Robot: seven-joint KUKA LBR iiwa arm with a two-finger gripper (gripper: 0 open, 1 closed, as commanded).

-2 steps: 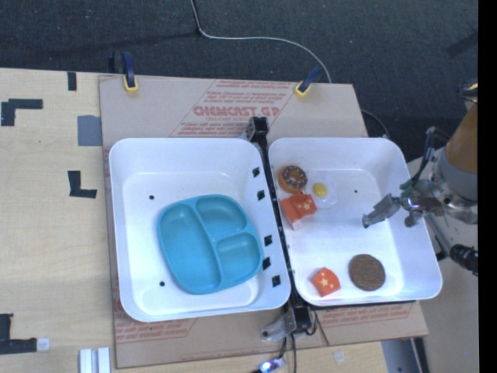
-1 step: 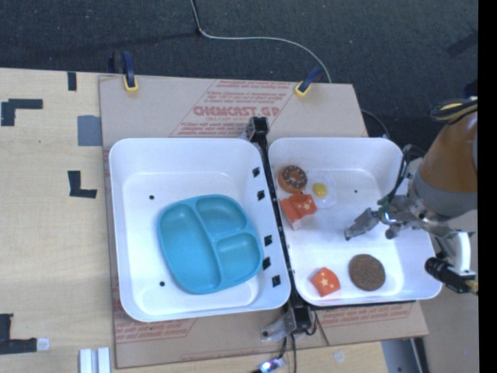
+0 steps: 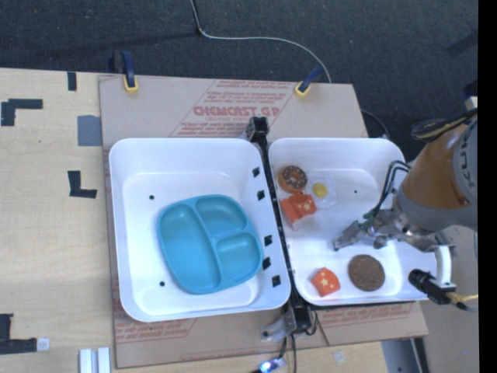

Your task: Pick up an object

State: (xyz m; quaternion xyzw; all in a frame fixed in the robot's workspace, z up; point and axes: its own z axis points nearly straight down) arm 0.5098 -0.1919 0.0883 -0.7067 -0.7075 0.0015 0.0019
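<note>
**A:** So which object is nearest the arm?

**B:** The brown round cookie (image 3: pixel 366 272), lying flat on the floor of the right bin (image 3: pixel 342 148), near its front wall. It looks like a thin, stiff disc, probably light plastic play food, so a grip across its rim should hold, though flat as it lies there is little edge to catch. Being round, it has no long axis and points nowhere in particular.

**A:** And the others?

**B:** An orange wedge (image 3: pixel 325 281) sits just left of the cookie, corner toward the front wall. Further back lie an orange block (image 3: pixel 298 208), a chocolate doughnut (image 3: pixel 293 178) beside the divider, and a small yellow piece (image 3: pixel 320 189). The blocky ones look rigid, with flat sides better suited to a pinch.

**A:** Where are the jaws?

**B:** The gripper (image 3: pixel 351 237) hangs low over the middle of the right bin, above and just left of the cookie, pointing left. Whether the jaws are spread or pressed together I cannot tell; nothing shows between them.

**A:** The left bin?

**B:** The left bin (image 3: pixel 132 162) holds a blue divided plate (image 3: pixel 208 242), well apart from the arm.
</note>
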